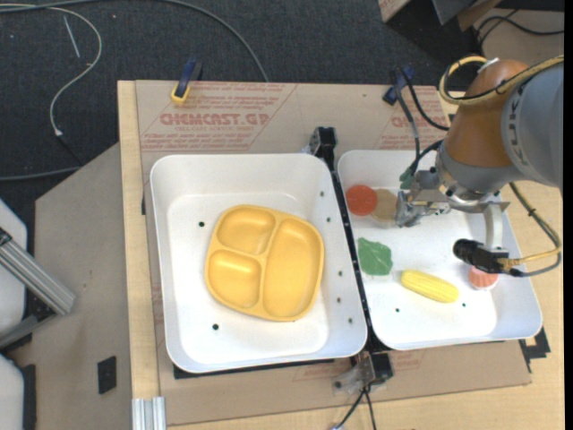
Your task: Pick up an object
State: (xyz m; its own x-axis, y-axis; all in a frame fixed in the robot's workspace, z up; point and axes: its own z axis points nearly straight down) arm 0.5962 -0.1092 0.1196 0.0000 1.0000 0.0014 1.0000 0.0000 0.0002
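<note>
The likeliest target is the orange-red round piece (361, 199) at the far left corner of the right bin (515, 316), with a tan item (387, 206) touching its right side. The gripper (410, 211) hangs low just beside that tan item, wrist pointed down, a pose that suggests a descent onto this pair (whether it grips anything, I cannot tell). Nearer the camera lie a green lump (375, 257) and a yellow corn cob (430, 286), well apart, so either offers a cleaner grasp. A yellow divided plate (265, 262) sits alone in the left bin (170, 195).
</note>
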